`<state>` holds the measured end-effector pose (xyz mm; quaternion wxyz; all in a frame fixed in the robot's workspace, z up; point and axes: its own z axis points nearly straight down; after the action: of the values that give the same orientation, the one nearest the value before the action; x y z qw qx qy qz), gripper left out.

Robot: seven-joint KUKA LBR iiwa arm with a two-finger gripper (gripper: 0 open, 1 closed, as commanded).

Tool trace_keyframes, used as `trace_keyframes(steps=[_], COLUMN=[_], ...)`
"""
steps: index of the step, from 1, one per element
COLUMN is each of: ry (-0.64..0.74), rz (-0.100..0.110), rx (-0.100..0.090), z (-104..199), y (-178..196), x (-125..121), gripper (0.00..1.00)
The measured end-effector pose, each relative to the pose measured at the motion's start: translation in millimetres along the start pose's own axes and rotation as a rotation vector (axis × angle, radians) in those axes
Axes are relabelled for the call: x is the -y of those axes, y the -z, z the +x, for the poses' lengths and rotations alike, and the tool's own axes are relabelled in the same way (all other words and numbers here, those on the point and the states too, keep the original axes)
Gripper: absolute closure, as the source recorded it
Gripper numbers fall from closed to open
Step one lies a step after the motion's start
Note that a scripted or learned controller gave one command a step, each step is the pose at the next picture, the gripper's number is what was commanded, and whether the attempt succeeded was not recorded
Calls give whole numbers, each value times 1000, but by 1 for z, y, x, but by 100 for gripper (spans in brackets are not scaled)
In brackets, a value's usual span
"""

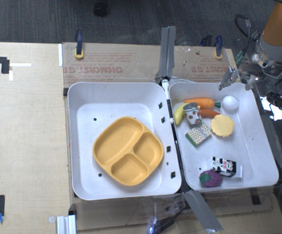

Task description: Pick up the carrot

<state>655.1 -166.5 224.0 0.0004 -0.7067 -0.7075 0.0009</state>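
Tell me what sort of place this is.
Probably a robot lab, not a kitchen. Two white bins sit on a bench clamped over cardboard; toy food such as a carrot lies in one, a yellow tray in the other; grey carpet lies behind.

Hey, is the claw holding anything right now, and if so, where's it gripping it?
Nothing is held. The claw hangs above the right bin's far corner, apart from the carrot, which lies in that bin among the other items.

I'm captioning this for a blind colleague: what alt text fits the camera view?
An orange carrot lies among small toys in the right white bin, with the grey arm's end effector above that bin's far rim. The left white bin holds a yellow divided plate.
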Motion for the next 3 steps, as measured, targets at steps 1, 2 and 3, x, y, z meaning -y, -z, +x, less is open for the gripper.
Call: trace_keyframes(steps=[1,2,3], ry=[-57,-57,74], rz=[1,12,-2], rx=[-1,3,0], z=[29,26,34], y=[-131,-123,-81], x=[-4,-1,25], gripper=[0,100,100])
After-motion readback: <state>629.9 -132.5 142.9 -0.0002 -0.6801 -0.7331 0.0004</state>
